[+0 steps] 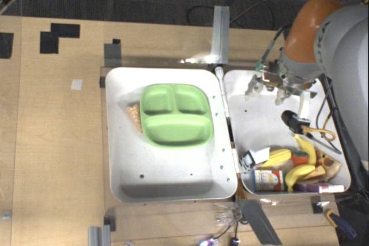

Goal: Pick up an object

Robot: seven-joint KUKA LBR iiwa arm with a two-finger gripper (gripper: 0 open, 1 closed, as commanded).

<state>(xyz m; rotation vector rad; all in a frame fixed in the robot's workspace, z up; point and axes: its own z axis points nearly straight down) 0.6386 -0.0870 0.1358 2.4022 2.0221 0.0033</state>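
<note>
Desk (57, 141): pale wood, with dark carpet behind it; it carries two shallow white bins side by side.
Left bin (173, 181): a green divided plate (174, 114) lies flat near the middle, and a tan scrap (134, 117) peeks out from under its left edge.
Right bin (253, 124): the far half is bare white floor, and all the goods sit against the near wall.
Heap: a banana (308, 150), a second banana (300, 173), a labelled can (266, 180) on its side and a white card (260, 154) touch and overlap one another.
Why so placed: the things look tipped or slid together rather than set out. That probably leaves little free room around any one of them.
Arm (346, 60): it is grey with an orange band (308, 26), comes in from the right and bends down over the far part of the right bin.
Hand (266, 92): the fingers are spread with nothing between them. It points down at bare floor, well apart from the heap; whether it touches the floor is unclear.
Task's thing: every candidate lies in the heap, and none has been lifted yet.
Next move: the hand would likely have to travel toward the near wall.
</note>
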